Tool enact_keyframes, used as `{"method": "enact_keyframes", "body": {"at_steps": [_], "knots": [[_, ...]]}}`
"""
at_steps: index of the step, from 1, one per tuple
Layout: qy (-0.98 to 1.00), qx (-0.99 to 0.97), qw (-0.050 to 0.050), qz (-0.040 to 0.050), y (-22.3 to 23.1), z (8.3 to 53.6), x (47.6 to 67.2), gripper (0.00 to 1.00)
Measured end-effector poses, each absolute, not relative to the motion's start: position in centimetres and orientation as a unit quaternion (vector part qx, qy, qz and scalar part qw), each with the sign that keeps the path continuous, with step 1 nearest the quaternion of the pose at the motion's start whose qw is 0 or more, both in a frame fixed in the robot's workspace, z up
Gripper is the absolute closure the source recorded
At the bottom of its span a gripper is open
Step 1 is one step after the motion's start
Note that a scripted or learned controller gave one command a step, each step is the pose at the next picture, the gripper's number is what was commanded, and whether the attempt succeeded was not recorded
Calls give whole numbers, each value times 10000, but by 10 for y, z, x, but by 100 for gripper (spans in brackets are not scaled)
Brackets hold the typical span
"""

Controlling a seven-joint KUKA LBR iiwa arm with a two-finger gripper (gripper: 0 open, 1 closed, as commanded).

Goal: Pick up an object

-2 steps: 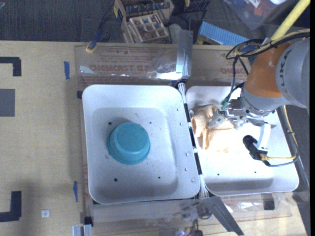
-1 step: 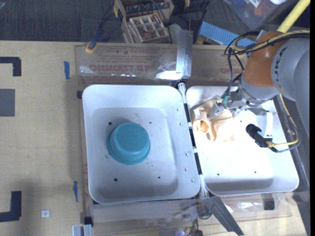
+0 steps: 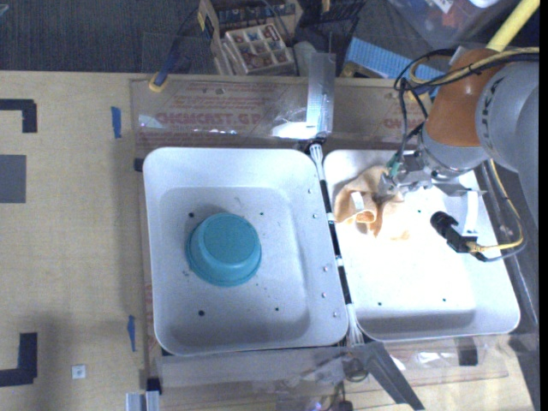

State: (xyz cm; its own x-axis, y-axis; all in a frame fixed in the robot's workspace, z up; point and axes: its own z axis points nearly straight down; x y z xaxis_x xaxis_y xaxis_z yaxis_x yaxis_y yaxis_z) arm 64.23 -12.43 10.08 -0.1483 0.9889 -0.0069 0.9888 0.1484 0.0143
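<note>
Teal upside-down plastic bowl (image 3: 224,247) sits in the middle of the left white bin (image 3: 171,174), all alone. Over in the right white bin (image 3: 479,311), a crumpled tan cloth (image 3: 364,204) lies near the upper-left corner, close to the divider. The grey arm with the orange band (image 3: 458,110) reaches in from the right, and its tool (image 3: 396,181) is right at the cloth's edge. Honestly can't tell how the tool is set, or whether it has hold of anything. Bins rest on a light wooden tabletop (image 3: 60,255).
</note>
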Motion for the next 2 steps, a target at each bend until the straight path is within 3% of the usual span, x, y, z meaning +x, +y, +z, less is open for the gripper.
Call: {"method": "enact_keyframes", "body": {"at_steps": [1,2], "knots": [[7867,6173,6,-3,-84,233,660,100],[9070,4211,-1,1,-119,201,649,100]]}}
